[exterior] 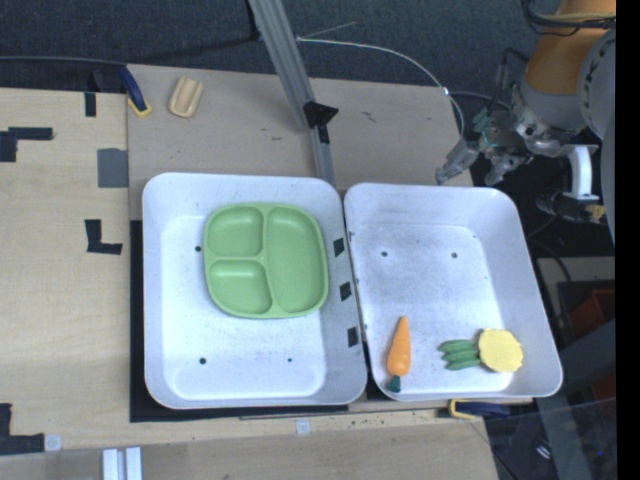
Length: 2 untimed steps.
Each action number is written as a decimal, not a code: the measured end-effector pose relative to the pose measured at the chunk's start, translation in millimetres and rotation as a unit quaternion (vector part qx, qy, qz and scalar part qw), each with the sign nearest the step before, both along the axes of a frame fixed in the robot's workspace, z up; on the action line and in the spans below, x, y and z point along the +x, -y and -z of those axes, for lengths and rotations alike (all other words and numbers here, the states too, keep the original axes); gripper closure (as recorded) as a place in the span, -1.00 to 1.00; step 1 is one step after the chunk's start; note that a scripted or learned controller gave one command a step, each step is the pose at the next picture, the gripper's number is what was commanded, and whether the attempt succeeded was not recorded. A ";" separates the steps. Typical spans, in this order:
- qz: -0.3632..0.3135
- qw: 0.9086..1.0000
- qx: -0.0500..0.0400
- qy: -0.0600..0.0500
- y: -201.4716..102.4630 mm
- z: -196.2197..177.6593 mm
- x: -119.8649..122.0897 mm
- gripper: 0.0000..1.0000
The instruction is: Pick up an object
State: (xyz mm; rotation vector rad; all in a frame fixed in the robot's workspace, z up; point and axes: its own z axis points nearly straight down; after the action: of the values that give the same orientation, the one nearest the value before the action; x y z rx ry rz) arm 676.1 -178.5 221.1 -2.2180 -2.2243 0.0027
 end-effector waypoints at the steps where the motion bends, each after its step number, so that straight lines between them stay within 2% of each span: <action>1: 0.000 1.000 0.000 0.000 0.2 0.0 -0.1 -1.00; 2: 0.000 1.000 0.000 -0.002 -4.5 47.2 -7.9 -1.00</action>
State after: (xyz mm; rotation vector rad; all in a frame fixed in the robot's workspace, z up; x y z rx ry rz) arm 668.2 -174.1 173.9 -2.2158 -2.2217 0.0070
